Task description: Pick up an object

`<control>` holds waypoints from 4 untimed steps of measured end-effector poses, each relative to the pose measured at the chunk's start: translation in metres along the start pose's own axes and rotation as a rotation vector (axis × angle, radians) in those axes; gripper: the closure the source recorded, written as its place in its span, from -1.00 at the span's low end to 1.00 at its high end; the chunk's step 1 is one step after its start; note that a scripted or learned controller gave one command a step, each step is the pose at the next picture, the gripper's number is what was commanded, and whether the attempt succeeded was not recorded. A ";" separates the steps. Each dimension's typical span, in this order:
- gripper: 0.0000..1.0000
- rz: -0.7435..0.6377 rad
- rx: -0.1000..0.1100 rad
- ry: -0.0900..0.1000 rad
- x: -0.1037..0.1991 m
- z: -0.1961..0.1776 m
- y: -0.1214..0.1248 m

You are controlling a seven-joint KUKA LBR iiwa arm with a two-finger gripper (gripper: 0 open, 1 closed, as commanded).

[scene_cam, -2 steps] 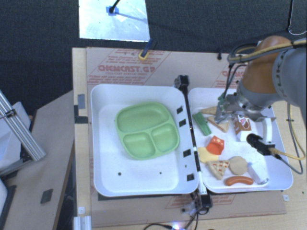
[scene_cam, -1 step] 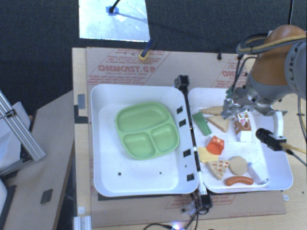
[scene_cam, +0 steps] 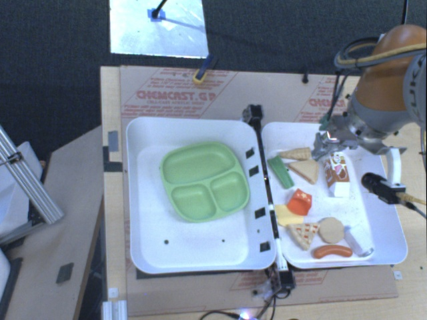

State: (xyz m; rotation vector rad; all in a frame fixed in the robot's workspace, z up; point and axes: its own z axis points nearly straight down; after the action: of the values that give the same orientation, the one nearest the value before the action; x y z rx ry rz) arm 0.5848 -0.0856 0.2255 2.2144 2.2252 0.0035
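The right bin (scene_cam: 387,235) holds several toy foods: a white and brown carton (scene_cam: 337,174), a tan wedge (scene_cam: 305,171), a pale cone (scene_cam: 295,155), a green stick (scene_cam: 281,172), a red block (scene_cam: 300,202), a yellow piece (scene_cam: 285,215), a pizza slice (scene_cam: 303,234), a round cookie (scene_cam: 331,230) and a sausage (scene_cam: 331,251). My gripper (scene_cam: 325,143) hangs low over the back of this bin, just above the carton's top end and right of the cone. Nothing visible is held in it.
The left bin (scene_cam: 143,239) holds a green divided plate (scene_cam: 203,182). A black divider (scene_cam: 263,185) runs between the bins. A black part of the arm (scene_cam: 380,187) juts over the right bin's right side. A small grey piece (scene_cam: 357,240) lies near the sausage.
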 end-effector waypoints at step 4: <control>1.00 0.005 0.001 -0.001 0.081 0.004 0.057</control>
State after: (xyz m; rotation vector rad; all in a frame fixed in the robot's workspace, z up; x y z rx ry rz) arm 0.6415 -0.0039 0.2217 2.2202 2.2197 0.0011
